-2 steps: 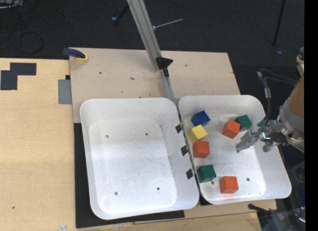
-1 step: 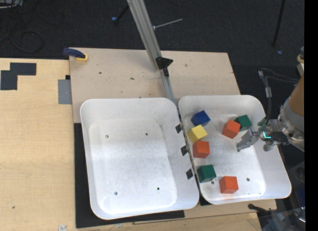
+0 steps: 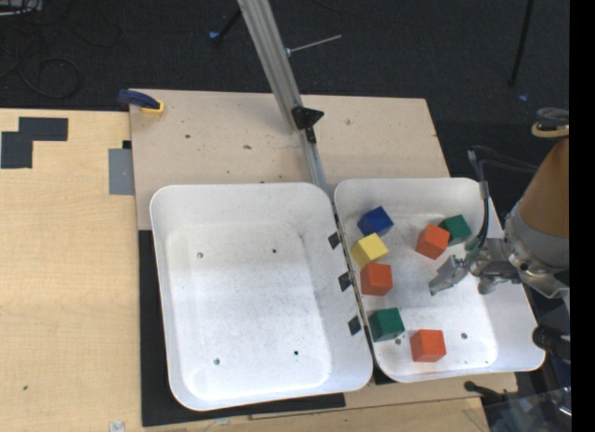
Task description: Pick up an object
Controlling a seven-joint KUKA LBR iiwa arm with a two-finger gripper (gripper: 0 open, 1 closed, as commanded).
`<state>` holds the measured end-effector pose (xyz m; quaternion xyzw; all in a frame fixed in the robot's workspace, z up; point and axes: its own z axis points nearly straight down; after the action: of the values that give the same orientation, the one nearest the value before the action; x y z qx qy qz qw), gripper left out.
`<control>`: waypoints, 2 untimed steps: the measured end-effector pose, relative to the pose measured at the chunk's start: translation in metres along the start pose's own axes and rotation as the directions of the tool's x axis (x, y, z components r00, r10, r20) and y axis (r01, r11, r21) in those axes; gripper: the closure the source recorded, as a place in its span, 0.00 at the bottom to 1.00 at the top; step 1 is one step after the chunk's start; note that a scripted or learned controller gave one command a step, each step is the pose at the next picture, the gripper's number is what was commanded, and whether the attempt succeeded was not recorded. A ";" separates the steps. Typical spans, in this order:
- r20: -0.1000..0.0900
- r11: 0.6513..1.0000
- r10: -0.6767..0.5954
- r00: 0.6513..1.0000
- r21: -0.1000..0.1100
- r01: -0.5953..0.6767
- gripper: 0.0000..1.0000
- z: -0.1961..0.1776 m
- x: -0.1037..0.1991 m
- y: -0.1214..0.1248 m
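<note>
Seven blocks sit in the right bin (image 3: 409, 189), all loose on its floor. Blue block (image 3: 375, 220) far left, yellow block (image 3: 370, 248) just near of it and touching or almost touching. Orange block (image 3: 376, 279) near of the yellow one, close to the bin's left wall. Green block (image 3: 387, 323) further near, also by the left wall. Another orange block (image 3: 428, 345) sits at the near side, right of that green one. Third orange block (image 3: 432, 241) in the middle far part, with a second green block (image 3: 456, 228) touching it on the right.

My gripper (image 3: 446, 277) is low in the right bin, reaching in from the right, just near of the orange-and-green pair. Nothing between my fingers; whether they are spread or closed I cannot tell, the view is too blurred there. My arm (image 3: 548, 207) hangs over the bin's right rim.

Left bin (image 3: 186, 202) lies beside the right one on the surface (image 3: 214, 137). A metal bar (image 3: 271, 49) slants up from between the bins toward the far side.
</note>
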<state>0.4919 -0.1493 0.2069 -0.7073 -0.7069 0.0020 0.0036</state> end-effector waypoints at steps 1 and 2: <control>-0.001 1.000 0.000 1.000 0.001 0.000 0.00 0.044 0.001 0.002; -0.001 1.000 0.001 1.000 0.001 -0.001 0.00 0.088 0.002 -0.001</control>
<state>0.4899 -0.1468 0.1193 -0.7076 -0.7066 0.0020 0.0042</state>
